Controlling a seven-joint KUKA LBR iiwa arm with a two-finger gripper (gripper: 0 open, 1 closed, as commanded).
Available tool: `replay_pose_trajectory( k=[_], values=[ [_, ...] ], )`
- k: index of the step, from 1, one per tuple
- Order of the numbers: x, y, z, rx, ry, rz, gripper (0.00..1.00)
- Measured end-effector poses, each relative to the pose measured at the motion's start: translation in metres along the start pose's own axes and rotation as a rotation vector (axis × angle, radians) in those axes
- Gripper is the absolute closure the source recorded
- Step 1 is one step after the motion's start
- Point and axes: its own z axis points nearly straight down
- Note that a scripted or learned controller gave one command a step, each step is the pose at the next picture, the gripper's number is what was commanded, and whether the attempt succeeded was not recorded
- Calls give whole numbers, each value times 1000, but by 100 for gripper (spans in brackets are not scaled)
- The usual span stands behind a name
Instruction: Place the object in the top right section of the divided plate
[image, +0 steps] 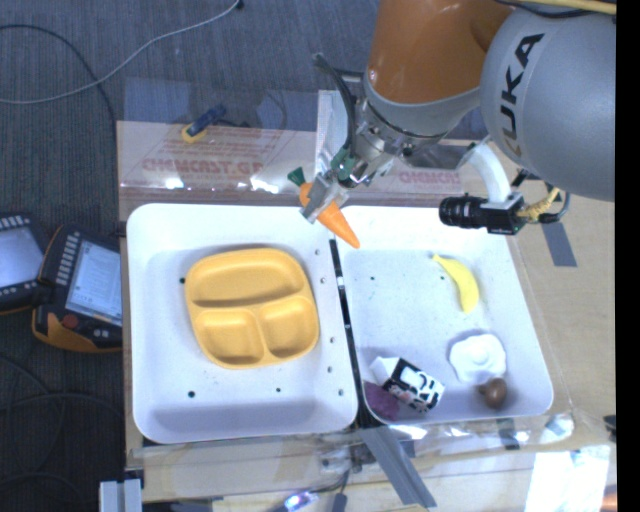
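A yellow divided plate (252, 305) lies in the left bin (160, 330), with one long section at the back and two smaller ones at the front. My gripper (322, 200) hangs above the back end of the rim between the two bins, shut on an orange toy carrot (341, 225). The carrot's green top (296, 178) sticks out to the upper left of the fingers and its pointed tip slants down to the right. The carrot is off the plate, behind and to the right of it.
The right bin (400, 290) holds a yellow banana (461, 282), a white fried egg (476, 355), a small brown ball (491, 393) and a black-and-white pack on a purple item (405, 388). A tablet (80, 290) lies left of the bench.
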Motion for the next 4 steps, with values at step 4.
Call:
replay_pose_trajectory(
  k=[4],
  values=[
    [-4, 18, 57, 3, 3, 295, 100]
  ],
)
